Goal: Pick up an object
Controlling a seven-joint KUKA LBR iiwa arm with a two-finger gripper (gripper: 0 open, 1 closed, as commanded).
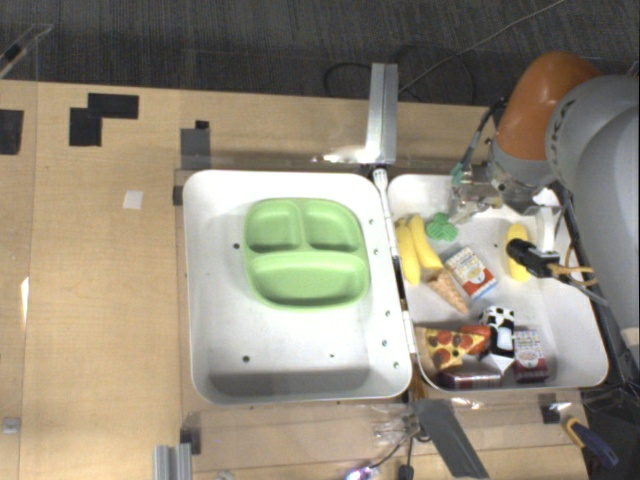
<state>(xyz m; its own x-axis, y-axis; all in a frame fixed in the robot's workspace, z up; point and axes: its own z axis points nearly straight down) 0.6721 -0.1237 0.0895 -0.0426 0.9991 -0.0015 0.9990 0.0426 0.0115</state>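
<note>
Two shallow white bins sit side by side on the desk (100,298). The left bin (200,298) holds one thing, a green divided tray (305,253) with two small compartments at the far side and one wide one nearer the camera. It lies flat in the far half of the bin.

The right bin (585,338) is crowded. Two yellow bananas (414,251) lie along its left wall, touching each other, with their long axis running from the far side toward the near side. Just to their right, at their far end, is a small green thing (440,230), roundish, with no clear long axis or heading. Nearer the camera are a small red and blue box (472,271), turned at a slant, and a tan cone (448,291) beside it, lying at a slant. Along the near wall lie a pizza slice (457,345), a black and white piece (499,320), a small printed pack (528,353) and a dark red bar (470,376), packed close together.

The grey arm (590,138) reaches in from the right, its orange band (535,108) over the bin's far right corner. The hand (466,200) points down over the far part of the right bin, just beside the small green thing. Contact between them cannot be told, nor whether the hand is apart or together.
</note>
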